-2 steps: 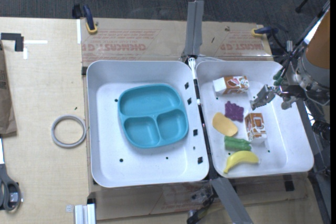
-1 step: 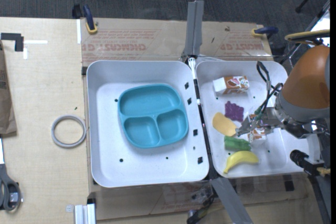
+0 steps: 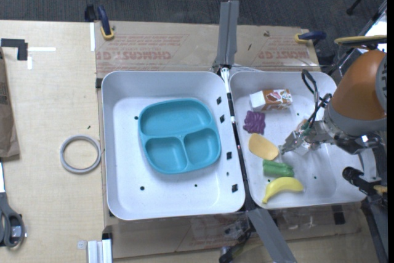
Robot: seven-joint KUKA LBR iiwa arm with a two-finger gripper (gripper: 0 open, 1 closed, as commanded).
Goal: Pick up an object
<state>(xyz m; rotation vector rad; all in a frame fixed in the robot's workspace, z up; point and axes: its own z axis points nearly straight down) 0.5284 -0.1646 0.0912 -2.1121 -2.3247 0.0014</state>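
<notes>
A yellow chip-shaped piece [image 3: 263, 147] is seen lying in the right bin [image 3: 326, 191], with the claw [image 3: 289, 146] lowered just beside its right edge; whether the two are touching cannot be told. Whether the claw is open or closed cannot be made out, and nothing is seen gripped. Just below the chip a green toy [image 3: 277, 167] is found, and below that a yellow banana [image 3: 282, 186] near the bin's front wall. A purple bunch of grapes [image 3: 254, 122] is placed above the chip, and a small white-and-orange carton [image 3: 271, 100] near the bin's far wall. The grey arm with its orange band [image 3: 363, 86] is seen reaching in from the right. In the left bin [image 3: 117, 151] a blue three-compartment tray [image 3: 180, 135] is held. On the wooden surface [image 3: 43, 108] to the left, a grey ring [image 3: 80, 153] is laid well apart from the bins.
</notes>
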